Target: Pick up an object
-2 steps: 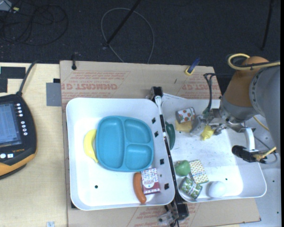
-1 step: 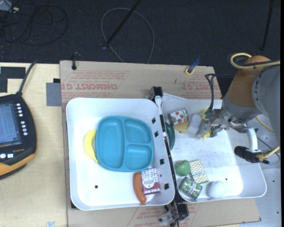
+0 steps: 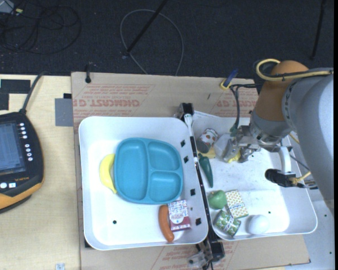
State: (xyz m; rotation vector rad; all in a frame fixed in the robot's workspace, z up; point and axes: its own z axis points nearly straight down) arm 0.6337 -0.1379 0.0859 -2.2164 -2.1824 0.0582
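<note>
Nearest the cam, at 6 o'clock of the right white bin (image 3: 304, 226): green round fruit (image 3: 217, 198), patterned packets (image 3: 232, 210), white ball (image 3: 258, 224). Grey two-finger gripper (image 3: 236, 151) sits at the bin's 10 o'clock, over a small yellow item (image 3: 232, 158); can't tell finger state. Step, prob.: descent/grasp. Next: close on the item, lift straight, w/o hitting the dark green pepper (image 3: 206, 170).

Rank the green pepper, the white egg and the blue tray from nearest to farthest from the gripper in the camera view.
Measured from the gripper:
1. Green pepper, against the right bin's left wall.
2. White egg, at the right bin's front edge.
3. Blue tray, in the left bin.
</note>
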